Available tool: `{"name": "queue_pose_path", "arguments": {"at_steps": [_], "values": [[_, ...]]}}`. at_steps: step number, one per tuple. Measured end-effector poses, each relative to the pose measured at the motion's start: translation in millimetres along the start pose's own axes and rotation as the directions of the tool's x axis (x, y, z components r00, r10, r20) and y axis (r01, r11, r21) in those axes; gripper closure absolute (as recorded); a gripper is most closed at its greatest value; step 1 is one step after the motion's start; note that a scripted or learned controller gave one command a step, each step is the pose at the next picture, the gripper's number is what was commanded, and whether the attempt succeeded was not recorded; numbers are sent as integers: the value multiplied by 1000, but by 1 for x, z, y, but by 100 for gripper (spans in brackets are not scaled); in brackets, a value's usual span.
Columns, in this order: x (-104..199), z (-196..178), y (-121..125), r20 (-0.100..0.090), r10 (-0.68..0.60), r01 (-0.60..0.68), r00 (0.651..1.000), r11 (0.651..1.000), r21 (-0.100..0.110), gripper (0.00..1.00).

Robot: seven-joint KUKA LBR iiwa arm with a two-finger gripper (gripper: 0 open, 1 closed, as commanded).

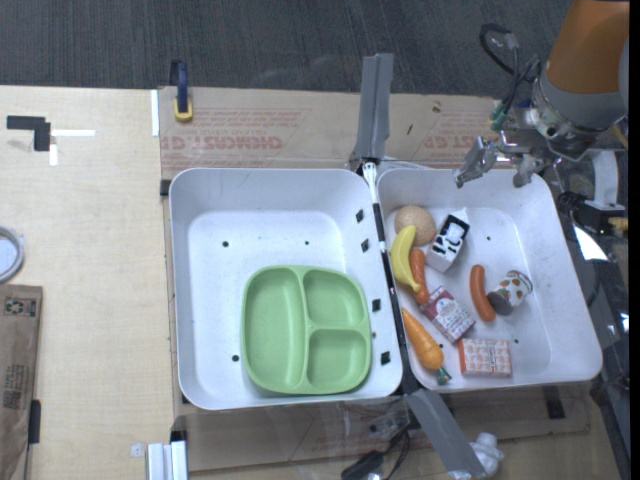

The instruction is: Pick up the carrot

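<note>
On the desk (80,198), the left bin (190,268) holds a green divided plate (306,328) with three compartments, lying toward its near right part. Just right of the seam between the two bins, in the right bin (555,268), a yellow banana (402,256) curves along the left wall, with a tan round ball-like thing (415,222) at its far end. The carrot (423,340) lies nearer along the same left wall, its thick orange end pointing far and its tip with a bit of green pointing near, just beside a pink-patterned packet (450,316). A small black-and-white carton (449,240) stands tilted near the bin's middle. Right of it lie an orange-red sausage (482,292) and a brown-and-white item (511,290) touching it; a red-and-white box (486,357) rests at the near side. The gripper (497,163) hangs over the far rim of the right bin, well apart from the carrot, its two fingers spread wide with nothing between them.
</note>
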State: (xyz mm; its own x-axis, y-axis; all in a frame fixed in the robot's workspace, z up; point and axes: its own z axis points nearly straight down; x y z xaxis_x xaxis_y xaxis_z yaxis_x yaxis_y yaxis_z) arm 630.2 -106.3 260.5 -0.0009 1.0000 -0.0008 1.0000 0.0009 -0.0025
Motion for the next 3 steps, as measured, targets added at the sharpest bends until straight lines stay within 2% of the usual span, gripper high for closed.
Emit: {"name": "queue_pose_path", "arguments": {"at_steps": [1, 2, 3], "values": [[40, 70, -65, 0, 54, -54, 999, 999, 2, 0], [-4, 166, -120, 0, 45, -45, 999, 999, -7, 0], [-14, 128, -149, -1, -209, 209, 978, 978, -1, 0]]}}
